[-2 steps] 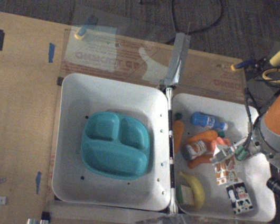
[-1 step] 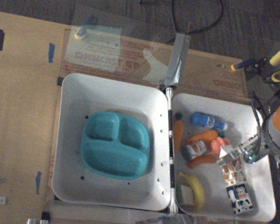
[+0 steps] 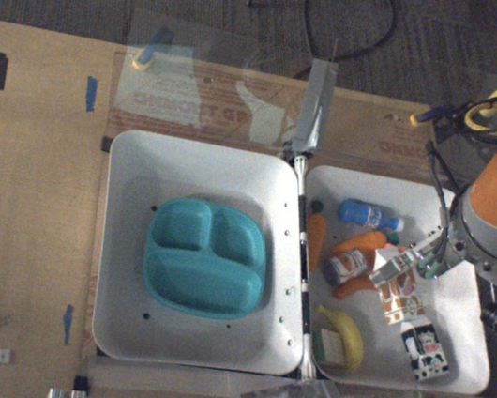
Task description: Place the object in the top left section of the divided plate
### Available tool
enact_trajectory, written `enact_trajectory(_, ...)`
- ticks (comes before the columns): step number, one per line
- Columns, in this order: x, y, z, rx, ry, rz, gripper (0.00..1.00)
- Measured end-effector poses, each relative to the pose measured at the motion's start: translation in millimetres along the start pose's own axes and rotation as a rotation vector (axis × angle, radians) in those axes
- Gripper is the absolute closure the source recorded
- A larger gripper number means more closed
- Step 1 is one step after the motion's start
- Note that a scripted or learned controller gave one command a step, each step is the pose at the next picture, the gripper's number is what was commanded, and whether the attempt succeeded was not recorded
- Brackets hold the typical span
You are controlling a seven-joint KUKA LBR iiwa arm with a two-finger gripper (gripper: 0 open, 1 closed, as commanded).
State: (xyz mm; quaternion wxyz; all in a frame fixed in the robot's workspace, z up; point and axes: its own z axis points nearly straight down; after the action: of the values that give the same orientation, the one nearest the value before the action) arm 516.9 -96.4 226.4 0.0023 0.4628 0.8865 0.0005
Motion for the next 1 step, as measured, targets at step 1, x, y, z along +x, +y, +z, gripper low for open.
enact_trajectory(1,39.4,65.8,41.8,0.002,0.004,-0.209,1.0)
